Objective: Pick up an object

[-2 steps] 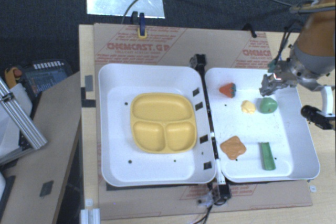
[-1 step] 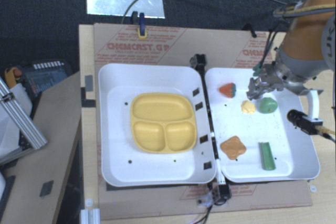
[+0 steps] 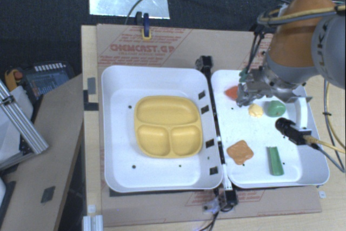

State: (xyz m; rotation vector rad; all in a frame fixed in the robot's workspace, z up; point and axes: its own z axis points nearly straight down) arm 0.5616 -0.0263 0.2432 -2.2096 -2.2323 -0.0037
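In the right bin lie several small objects. A red-orange piece sits at the bin's upper left. Just below and to its right are a small yellow piece and a round green piece. Toward the front edge lie an orange piece and a green stick. My gripper hangs low over the upper part of this bin, right beside the red-orange piece and just above the yellow one. Its body hides part of the red-orange piece. Nothing visibly hangs from it.
The left bin holds a yellow divided plate. A black divider runs between the bins. A black fitting with a cable lies over the right bin's right side. The grey arm looms over the upper right.
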